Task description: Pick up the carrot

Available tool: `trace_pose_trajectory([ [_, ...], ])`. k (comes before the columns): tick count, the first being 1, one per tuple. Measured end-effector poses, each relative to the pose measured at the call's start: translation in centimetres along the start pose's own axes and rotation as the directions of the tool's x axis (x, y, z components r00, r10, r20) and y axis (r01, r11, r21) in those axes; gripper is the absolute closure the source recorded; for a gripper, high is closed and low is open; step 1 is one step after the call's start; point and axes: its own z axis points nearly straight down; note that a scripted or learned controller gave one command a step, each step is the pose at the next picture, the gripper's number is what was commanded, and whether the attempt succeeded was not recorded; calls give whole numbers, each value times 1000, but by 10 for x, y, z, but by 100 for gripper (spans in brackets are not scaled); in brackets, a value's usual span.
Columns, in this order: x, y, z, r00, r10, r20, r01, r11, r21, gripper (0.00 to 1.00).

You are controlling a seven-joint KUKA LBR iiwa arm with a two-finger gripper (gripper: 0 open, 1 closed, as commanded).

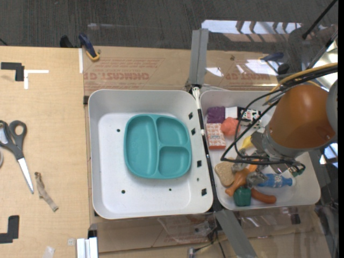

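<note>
The arm (301, 117) reaches in from the right and hangs over the right bin (309, 195), its orange band hiding the middle of that bin. The jaws (257, 168) sit low among the clutter, under a tangle of black cables, and whether they are spread or pressed together cannot be told from here.

The carrot (237, 181) lies in the near left part of the right bin, a short orange piece slanting from the wrist area down toward the near wall. Its near end is just beside a green block (242, 197), a round slice of bread (224, 171) lies against its left side, and a red-orange sausage shape (263, 197) lies near it to the right. A plastic bottle (274, 182) rests just right of it.

Judged from this, the step in hand is the descent and closing on the carrot; no lift is evident. The next move calls for the jaws to straddle the carrot across its narrow width, clear of the bread and the green block, then rise straight up

The left bin (102, 144) holds a teal divided plate (157, 145)
</note>
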Motion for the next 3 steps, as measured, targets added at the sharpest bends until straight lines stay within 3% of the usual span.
trace_pose_trajectory([
  [1,0,0,0,1000,-1,1,1,1000,1,0],
  [2,-11,5,0,990,-144,-1,144,990,0,0],
  [3,-39,-32,1,868,-497,1,497,868,-3,0],
])
